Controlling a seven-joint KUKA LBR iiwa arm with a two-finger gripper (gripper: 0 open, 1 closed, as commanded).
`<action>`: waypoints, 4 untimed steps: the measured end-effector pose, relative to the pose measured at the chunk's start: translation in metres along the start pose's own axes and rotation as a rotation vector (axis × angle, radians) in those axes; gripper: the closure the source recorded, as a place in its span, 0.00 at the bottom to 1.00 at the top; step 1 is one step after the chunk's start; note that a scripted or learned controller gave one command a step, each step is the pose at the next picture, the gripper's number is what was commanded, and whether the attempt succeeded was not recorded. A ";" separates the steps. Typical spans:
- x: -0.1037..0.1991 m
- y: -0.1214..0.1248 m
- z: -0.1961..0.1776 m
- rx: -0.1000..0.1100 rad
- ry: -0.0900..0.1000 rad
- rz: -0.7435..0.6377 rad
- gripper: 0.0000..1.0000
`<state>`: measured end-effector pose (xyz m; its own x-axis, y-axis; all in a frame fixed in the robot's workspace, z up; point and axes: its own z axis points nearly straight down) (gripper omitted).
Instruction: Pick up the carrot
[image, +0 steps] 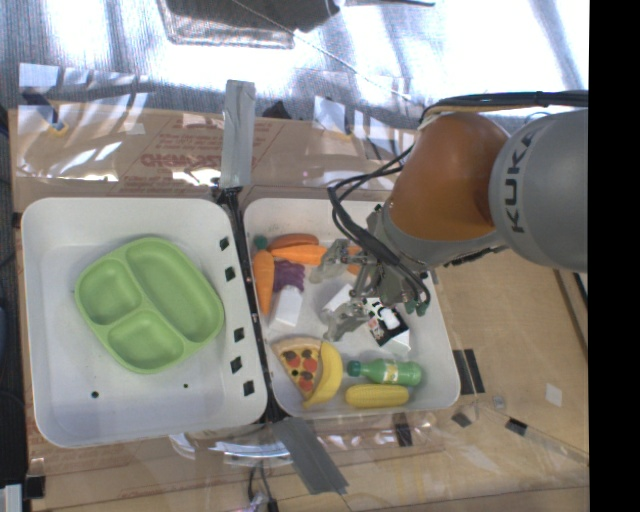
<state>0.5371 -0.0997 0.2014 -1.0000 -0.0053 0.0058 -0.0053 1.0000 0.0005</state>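
Note:
The carrot (263, 281) is orange and lies lengthwise against the left wall of the right bin (436, 352). Its thick end points to the far side. My gripper (341, 292) hangs over the middle of that bin, to the right of the carrot and apart from it. Its metal fingers (337, 263) stand open, with only bare white bin floor between them. The grey and orange arm covers the bin's far right part.
Beside the carrot lie a sausage (293, 241), a purple piece (289, 272) and a white block (286, 306). At the near end are a pizza slice (298, 362), a banana (329, 376), a green bottle (386, 373) and a yellow piece (377, 396). The left bin holds a green divided plate (148, 302).

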 end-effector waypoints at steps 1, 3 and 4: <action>-0.036 0.006 0.103 0.000 -0.003 -0.096 0.00; -0.103 -0.111 -0.086 0.001 -0.007 0.531 0.00; -0.109 -0.103 -0.015 0.000 0.004 0.597 0.00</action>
<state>0.6468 -0.2019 0.2154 -0.8302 0.5574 0.0091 0.5574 0.8302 -0.0041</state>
